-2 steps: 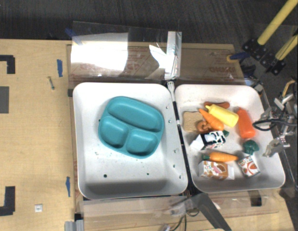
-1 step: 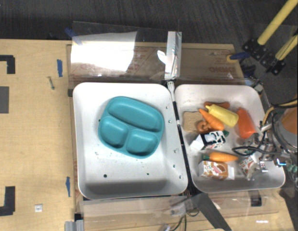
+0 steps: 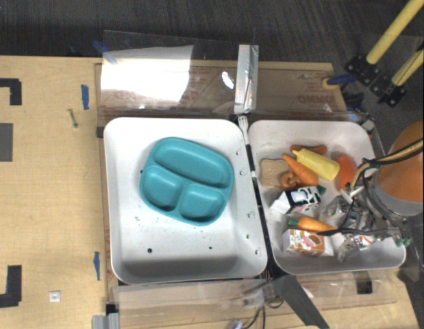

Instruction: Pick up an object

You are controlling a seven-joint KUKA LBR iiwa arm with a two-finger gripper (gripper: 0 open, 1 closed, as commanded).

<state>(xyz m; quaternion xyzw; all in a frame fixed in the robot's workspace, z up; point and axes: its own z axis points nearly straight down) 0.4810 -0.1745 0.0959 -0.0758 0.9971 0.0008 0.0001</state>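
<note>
We see two shallow white plastic bins side by side on the bench. The left bin (image 3: 122,184) holds a teal three-compartment plastic tray (image 3: 186,179), lying slightly toward the bin's far half and turned at an angle; around it we note a few small dark specks.

The right bin (image 3: 266,137) holds a cluster of small objects. Toward the far side we see a yellow squeeze bottle with a pointed tip (image 3: 316,162) lying across an orange carrot-shaped toy (image 3: 300,171), with a flat tan bread-like slab (image 3: 270,173) just beside them to the left and a red-orange rounded piece (image 3: 344,170) to their right. Below these sits a small black-and-white patterned item (image 3: 304,197). Nearer the front edge, a second small orange carrot with a green end (image 3: 312,224) rests on top of a white printed packet with red-brown markings (image 3: 306,242).

The grey arm with its orange band (image 3: 407,172) reaches in from the right, and the gripper (image 3: 353,226) sits low in the right bin's near-right corner, close to the second carrot and the packet. Wires and metal parts clutter that spot, so we cannot tell how the jaws stand, nor whether anything is between them.
</note>
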